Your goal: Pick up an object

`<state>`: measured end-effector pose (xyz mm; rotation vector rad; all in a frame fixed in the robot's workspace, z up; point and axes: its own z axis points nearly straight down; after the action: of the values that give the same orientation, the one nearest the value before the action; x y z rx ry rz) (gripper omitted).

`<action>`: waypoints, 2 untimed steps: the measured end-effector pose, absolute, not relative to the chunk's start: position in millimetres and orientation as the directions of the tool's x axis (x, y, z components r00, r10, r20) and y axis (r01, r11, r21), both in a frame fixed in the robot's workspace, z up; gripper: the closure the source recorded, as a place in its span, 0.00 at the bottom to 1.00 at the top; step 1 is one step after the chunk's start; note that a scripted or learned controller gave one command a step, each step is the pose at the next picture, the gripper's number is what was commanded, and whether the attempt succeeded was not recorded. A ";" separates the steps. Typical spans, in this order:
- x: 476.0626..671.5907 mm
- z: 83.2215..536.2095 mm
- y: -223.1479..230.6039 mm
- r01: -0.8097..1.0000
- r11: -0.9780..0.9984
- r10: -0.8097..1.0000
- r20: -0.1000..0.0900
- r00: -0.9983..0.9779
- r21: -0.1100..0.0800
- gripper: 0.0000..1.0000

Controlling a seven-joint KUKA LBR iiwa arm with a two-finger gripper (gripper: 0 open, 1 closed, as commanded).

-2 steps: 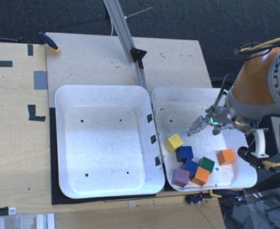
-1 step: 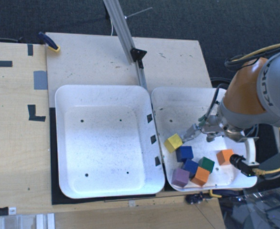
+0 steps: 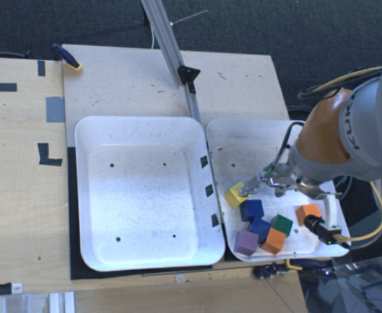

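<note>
The gripper [image 3: 251, 186] is seen at the yellow block [image 3: 235, 194] in the right bin [image 3: 243, 132]; its state cannot be told, so a square, firm hold should be confirmed before lifting.

We see a bulky grey arm [image 3: 367, 126] with a broad orange band [image 3: 324, 132] above the wrist. A thin dark cable [image 3: 287, 142] loops along it toward small, metallic gripper [image 3: 259, 182] hardware.

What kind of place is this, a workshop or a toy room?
Most likely a robotics test lab. A robot arm reaches over two white bins on a plywood bench, its pincer beside a yellow block among other small coloured blocks, probably practice objects for grasping.
</note>
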<state>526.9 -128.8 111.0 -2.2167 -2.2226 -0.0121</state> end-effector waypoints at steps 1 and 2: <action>531.7 112.5 -129.5 1.000 0.001 1.000 -0.001 -0.001 0.020 0.00; 534.2 123.9 -129.4 1.000 0.002 1.000 -0.002 -0.002 0.027 1.00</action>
<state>534.2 -129.4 123.9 -2.2335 -2.2381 -0.0283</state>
